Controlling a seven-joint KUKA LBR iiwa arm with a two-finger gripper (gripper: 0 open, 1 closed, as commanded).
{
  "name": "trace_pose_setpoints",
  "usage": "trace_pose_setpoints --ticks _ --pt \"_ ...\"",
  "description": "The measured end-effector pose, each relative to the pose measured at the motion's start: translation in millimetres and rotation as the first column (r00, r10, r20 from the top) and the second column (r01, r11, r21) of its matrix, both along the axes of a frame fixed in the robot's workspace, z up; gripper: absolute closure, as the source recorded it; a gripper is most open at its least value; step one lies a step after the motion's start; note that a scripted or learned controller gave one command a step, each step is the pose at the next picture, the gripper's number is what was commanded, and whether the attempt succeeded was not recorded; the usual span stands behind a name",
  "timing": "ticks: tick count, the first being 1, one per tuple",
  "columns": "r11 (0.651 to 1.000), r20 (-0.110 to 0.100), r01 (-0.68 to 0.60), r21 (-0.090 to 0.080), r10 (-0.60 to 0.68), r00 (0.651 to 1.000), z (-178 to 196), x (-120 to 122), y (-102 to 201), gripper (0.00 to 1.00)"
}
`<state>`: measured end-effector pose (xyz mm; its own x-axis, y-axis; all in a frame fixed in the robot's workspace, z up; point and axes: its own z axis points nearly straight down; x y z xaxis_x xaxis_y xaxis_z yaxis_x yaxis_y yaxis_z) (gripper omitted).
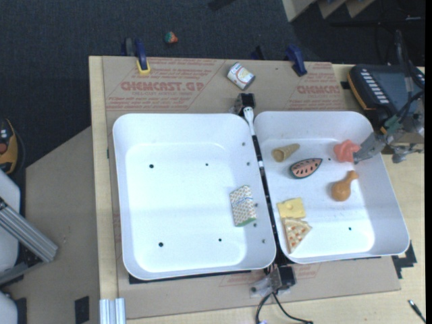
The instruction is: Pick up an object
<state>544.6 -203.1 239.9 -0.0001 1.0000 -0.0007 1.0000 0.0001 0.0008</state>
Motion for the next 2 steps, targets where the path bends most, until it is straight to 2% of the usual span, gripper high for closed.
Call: trace_pose_setpoints --ticks 1,2 --pt "1.0 0.003 -0.001 -0.002 0.001 1.0 11 1 0 1.0" --pt "1.0 -0.011 -0.007 0.007 0.007 1.0 -75 -20 90 1.0"
